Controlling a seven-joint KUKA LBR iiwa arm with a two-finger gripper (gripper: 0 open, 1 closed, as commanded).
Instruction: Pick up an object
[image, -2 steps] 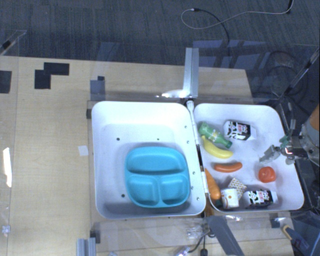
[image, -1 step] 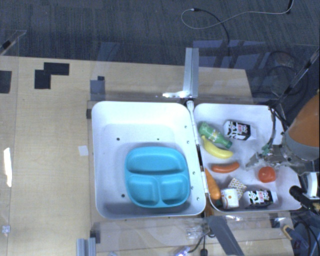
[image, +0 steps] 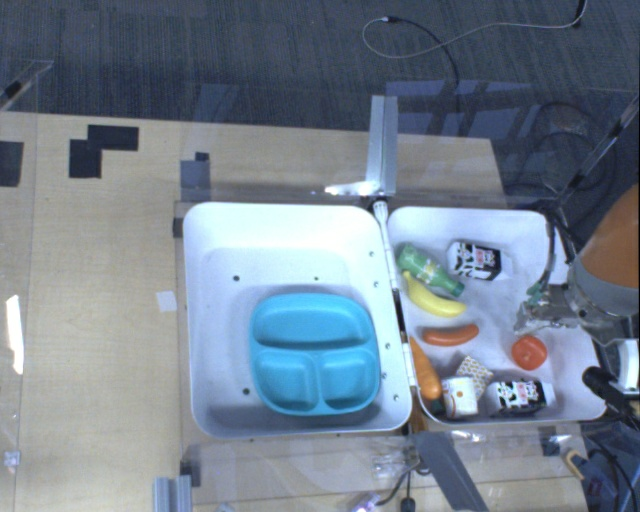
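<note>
Reaching in from the right, the grey arm with its orange band is hanging its end effector (image: 540, 312) over the right bin (image: 520, 222), just above and beside a small red tomato (image: 530, 351); whether anything is sitting between its tips I cannot tell, and the tomato is lying on the bin floor. Sharing that bin are a black-and-white can (image: 473, 260) near the back, a green bottle (image: 428, 268) leaning against a yellow banana (image: 434, 299), a red sausage (image: 449, 335), an orange carrot (image: 427, 372) along the left wall, a small cup (image: 460, 396) and a second black-and-white can (image: 518, 396) at the front. Resting in the left bin (image: 230, 232) is a blue divided tray (image: 314, 350). Both bins are sitting on the wooden tabletop (image: 90, 330).
</note>
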